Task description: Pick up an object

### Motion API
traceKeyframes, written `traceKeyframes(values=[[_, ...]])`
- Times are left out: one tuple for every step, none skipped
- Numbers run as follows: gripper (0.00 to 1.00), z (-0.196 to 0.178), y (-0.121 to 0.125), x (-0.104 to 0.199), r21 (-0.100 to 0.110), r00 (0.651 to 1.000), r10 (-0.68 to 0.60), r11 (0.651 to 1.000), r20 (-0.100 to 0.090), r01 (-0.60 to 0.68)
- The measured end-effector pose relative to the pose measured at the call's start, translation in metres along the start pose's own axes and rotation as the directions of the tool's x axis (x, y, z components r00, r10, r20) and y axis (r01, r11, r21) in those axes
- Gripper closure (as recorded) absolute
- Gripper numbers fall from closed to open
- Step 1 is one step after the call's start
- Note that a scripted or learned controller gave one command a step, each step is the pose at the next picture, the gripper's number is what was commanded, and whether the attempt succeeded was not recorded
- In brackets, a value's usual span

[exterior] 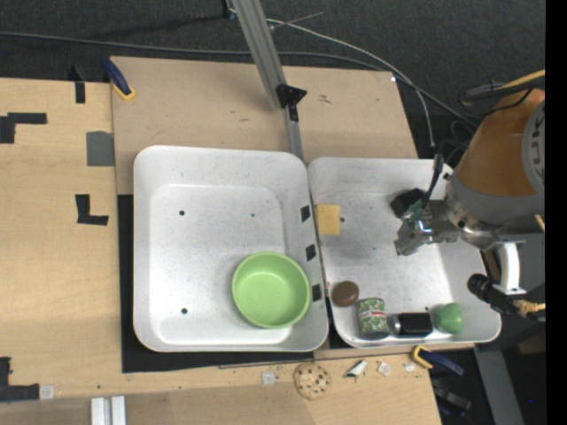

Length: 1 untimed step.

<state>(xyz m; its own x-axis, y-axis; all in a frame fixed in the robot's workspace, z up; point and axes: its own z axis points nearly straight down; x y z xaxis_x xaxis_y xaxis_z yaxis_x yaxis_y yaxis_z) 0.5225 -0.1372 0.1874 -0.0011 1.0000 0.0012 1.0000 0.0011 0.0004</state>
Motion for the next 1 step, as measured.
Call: traceKeyframes(values=[[1.0, -0.065, 0.0006, 0.0, -0.004, 1.0, 0.0, 1.0, 0.001, 0.0]])
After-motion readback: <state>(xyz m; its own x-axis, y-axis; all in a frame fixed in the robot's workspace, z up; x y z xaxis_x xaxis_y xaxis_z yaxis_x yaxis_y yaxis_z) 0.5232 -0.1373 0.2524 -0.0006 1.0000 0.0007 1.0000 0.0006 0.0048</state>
